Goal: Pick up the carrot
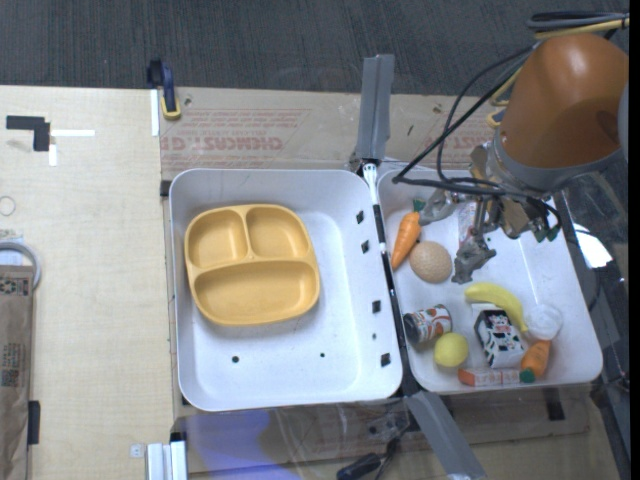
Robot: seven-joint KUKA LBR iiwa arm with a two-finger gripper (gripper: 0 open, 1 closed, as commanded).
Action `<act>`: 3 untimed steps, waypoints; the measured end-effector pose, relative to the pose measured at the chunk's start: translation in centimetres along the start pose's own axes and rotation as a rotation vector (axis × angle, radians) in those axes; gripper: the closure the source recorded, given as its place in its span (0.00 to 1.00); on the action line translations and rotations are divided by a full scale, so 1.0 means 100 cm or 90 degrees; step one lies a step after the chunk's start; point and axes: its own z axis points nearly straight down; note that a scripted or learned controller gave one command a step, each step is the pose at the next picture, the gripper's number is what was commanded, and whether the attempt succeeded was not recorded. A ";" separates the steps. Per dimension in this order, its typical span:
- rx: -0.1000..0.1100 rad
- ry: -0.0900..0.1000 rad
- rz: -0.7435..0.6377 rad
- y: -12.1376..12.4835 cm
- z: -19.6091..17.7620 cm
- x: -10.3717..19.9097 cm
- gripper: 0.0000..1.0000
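Note:
The carrot (404, 239), orange with a green top, lies tilted against the left wall of the right bin (580, 298). My gripper (476, 255) hangs over the middle of that bin, to the right of the carrot and just right of a tan egg-shaped ball (431, 262). Its fingers point down with a small gap and nothing between them. The arm's orange band (565, 98) is above it.
The left bin (270, 368) holds a yellow divided plate (251, 263). In the right bin lie a banana (497, 299), a small can (429, 324), a yellow lemon (451, 350), a cow-patterned carton (497, 338) and a small orange item (536, 358).

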 end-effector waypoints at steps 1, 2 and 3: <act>0.000 0.000 0.103 0.038 -0.045 -0.047 0.00; 0.000 -0.003 0.106 0.037 -0.055 -0.048 1.00; -0.001 0.000 -0.116 0.045 0.023 -0.094 1.00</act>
